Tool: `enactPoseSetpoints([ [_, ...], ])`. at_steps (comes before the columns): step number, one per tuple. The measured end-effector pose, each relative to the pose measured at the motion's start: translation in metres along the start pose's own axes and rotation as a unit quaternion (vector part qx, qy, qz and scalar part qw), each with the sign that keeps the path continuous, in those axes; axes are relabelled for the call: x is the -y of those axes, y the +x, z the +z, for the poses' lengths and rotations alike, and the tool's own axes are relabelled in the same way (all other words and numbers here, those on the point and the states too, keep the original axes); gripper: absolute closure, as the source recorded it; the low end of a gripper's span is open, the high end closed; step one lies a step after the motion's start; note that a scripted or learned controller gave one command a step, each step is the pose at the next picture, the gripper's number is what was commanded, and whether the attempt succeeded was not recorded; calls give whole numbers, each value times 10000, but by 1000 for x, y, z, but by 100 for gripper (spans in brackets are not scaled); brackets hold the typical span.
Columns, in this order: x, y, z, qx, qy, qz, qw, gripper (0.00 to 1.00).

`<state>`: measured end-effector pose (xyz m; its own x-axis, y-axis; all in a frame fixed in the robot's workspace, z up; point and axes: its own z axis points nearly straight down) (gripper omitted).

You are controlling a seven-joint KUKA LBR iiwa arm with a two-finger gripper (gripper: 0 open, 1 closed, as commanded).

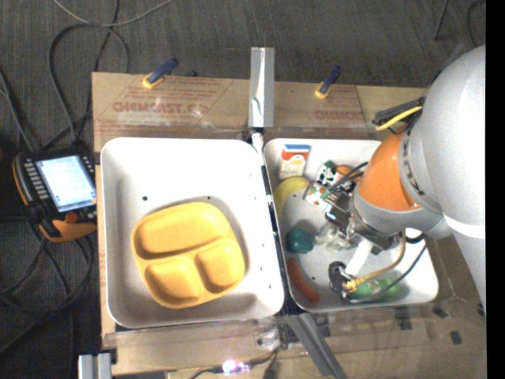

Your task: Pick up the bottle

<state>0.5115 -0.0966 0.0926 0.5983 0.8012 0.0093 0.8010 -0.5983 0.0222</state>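
Observation:
A green bottle (377, 289) lies on its side near the front wall of the right bin (426, 279). My gripper (341, 239) hangs below the orange wrist band, over the middle of that bin. It is up and to the left of the bottle and apart from it. A black part with a yellow cable sits just left of the bottle and hides its left end.
The right bin also holds a small carton (293, 163), a yellow-green fruit (289, 189), a printed packet (323, 183), a teal object (300, 239) and a red-orange piece (303, 282). The left bin (118, 212) holds a yellow divided tray (189, 253).

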Motion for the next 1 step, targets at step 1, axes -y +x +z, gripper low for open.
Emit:
enactPoseSetpoints([
  [1,50,52,-91,104,106,2230,9747,100],
])
